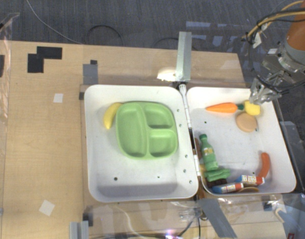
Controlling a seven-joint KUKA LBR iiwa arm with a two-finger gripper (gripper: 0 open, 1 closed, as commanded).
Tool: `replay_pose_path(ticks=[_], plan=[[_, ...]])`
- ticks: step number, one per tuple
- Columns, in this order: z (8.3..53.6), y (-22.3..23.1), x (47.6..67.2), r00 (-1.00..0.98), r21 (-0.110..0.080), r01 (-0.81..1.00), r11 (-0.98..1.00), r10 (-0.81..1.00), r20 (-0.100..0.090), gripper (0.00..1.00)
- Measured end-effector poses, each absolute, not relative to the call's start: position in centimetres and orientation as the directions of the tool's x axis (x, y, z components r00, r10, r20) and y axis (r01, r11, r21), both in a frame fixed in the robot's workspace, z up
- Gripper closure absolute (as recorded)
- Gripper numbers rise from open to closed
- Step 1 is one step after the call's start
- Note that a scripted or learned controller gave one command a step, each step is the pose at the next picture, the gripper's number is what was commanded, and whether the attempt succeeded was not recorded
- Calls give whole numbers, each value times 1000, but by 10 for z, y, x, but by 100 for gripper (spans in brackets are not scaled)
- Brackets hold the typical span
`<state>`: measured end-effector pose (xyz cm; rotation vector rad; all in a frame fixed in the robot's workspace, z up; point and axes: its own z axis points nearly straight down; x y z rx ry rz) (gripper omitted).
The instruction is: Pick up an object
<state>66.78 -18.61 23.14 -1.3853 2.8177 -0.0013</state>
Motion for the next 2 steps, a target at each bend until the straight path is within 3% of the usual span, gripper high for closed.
replay_pose_path(ticks=[1,2], plan=[[137,-204,662,-278,-2,-961,278,-961,-4,100],[141,-204,664,-278,-10,-961,278,-961,-4,0]])
